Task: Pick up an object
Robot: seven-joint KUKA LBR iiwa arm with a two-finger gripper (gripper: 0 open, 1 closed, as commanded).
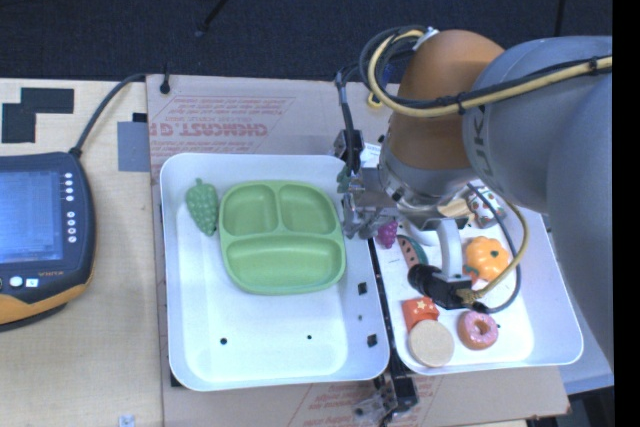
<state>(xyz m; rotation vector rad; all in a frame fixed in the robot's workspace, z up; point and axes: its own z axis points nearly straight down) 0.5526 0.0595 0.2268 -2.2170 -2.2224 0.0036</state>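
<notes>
My gripper [358, 207] hangs low over the divider between the two bins, at the left edge of the right bin [556, 339]. A small purple thing [386, 234] lies just to its right, partly hidden by the wrist. Further right in that bin sit an orange pumpkin-like toy [488, 258], a pink donut [478, 329], a red piece [419, 311] and a tan round disc [432, 344]. The left bin [262, 363] holds a green divided plate [281, 237] and a bumpy green bunch [202, 206]. The arm hides the back of the right bin.
A teach pendant [38, 235] lies on the bench at the far left. Cardboard [230, 123] lies under the bins. The front half of the left bin is bare white floor.
</notes>
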